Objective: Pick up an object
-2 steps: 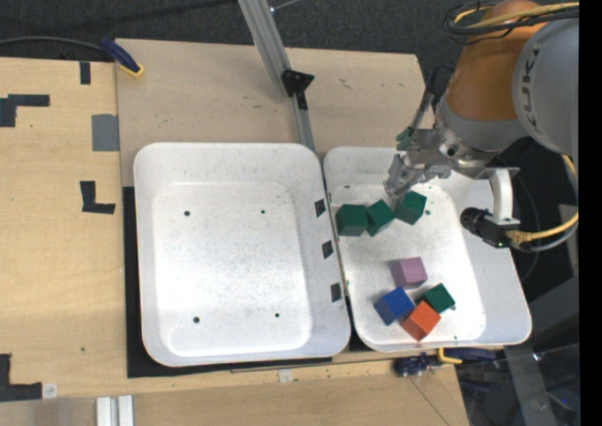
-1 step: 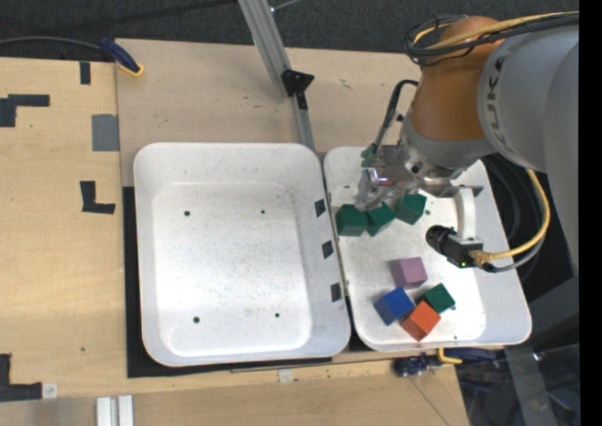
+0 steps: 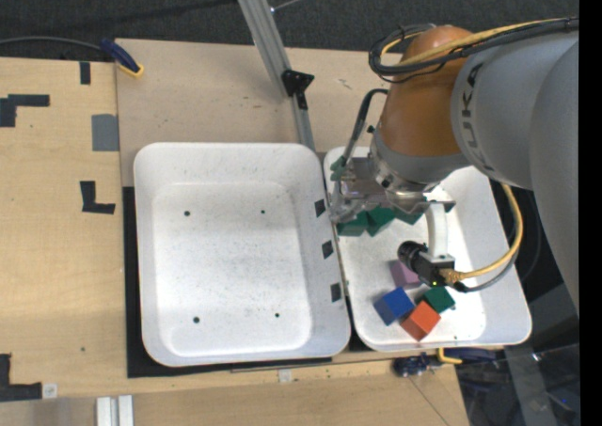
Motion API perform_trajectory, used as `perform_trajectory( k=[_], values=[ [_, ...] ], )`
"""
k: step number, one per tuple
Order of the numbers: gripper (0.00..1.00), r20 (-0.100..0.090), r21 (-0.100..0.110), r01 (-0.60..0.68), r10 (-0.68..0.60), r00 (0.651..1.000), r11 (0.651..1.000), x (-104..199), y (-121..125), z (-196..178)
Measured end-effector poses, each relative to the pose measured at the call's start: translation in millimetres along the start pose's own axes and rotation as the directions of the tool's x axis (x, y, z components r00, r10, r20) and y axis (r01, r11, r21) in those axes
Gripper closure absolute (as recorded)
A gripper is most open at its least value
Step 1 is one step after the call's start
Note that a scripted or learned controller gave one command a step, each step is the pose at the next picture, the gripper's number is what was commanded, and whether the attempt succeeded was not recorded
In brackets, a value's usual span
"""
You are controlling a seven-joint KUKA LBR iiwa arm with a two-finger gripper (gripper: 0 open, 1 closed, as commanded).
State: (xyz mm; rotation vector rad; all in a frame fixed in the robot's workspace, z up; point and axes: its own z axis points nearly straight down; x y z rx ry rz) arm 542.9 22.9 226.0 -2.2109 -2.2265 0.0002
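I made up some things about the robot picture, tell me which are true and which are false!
1. All the little blocks are in the right bin. True.
2. The blue block is lying in the left bin. False: it lies in the right bin, next to the orange block.
3. The gripper is over the right bin's left side. True, with a green piece right at it.
4. The purple block is at the far right of the bench. False: it sits in the right bin, just above the blue block.
5. The arm has an orange part. True.
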Motion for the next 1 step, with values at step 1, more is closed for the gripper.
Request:
perform_trajectory(
  k=[1],
  values=[
    [1.0,0.002,0.001,0.0,0.0,1.0,1.0,54.2,-17.9,8.9]
  ],
)
